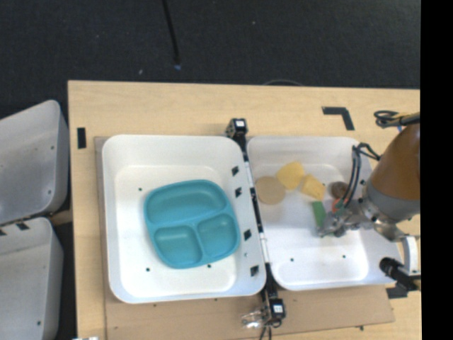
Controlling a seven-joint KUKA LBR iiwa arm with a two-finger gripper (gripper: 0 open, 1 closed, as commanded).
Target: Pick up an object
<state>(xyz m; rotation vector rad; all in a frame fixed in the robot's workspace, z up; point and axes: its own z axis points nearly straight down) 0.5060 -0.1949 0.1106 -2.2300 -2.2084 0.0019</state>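
spanning wooden bench (pixel 177 108): two white bins (pixel 120 261), dark floor (pixel 212 27).

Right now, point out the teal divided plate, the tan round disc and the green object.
teal divided plate (pixel 191 223), camera view, on its centre ridge.
tan round disc (pixel 269 190), camera view, on its flat middle.
green object (pixel 319 213), camera view, on its visible upper part.

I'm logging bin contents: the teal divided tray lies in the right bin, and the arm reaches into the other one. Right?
Not quite. The camera view shows the teal divided tray lying in the left bin, not the right. The arm does reach into the other one, the right bin.
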